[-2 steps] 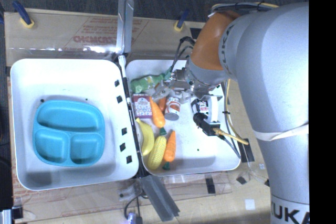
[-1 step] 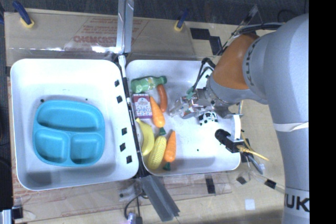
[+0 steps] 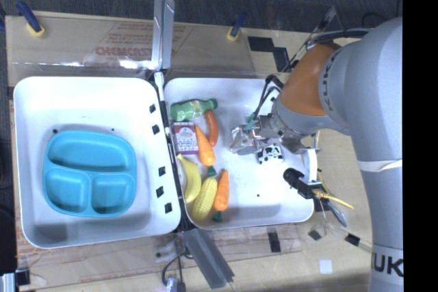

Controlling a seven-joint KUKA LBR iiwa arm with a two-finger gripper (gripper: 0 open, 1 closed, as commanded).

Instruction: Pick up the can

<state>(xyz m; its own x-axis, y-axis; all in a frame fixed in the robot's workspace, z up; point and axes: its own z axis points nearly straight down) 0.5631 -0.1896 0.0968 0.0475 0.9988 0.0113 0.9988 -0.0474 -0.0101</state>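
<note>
The can (image 3: 185,138) is a small dark red tin with a pale label, lying in the right bin (image 3: 294,212) near its left wall. It sits between a green bottle (image 3: 191,109) above and a banana (image 3: 191,178) below. An orange carrot (image 3: 205,149) touches its right side. My gripper (image 3: 243,138) hangs over bare white floor in the middle of the right bin, roughly a can's length to the right of the can. Nothing shows in its grasp.
A second carrot (image 3: 212,126), a corn cob (image 3: 204,198) and a third carrot (image 3: 222,190) crowd the right bin's left side. A blue divided tray (image 3: 89,173) lies in the left bin (image 3: 41,92). The grey arm (image 3: 356,99) covers the right bin's right edge.
</note>
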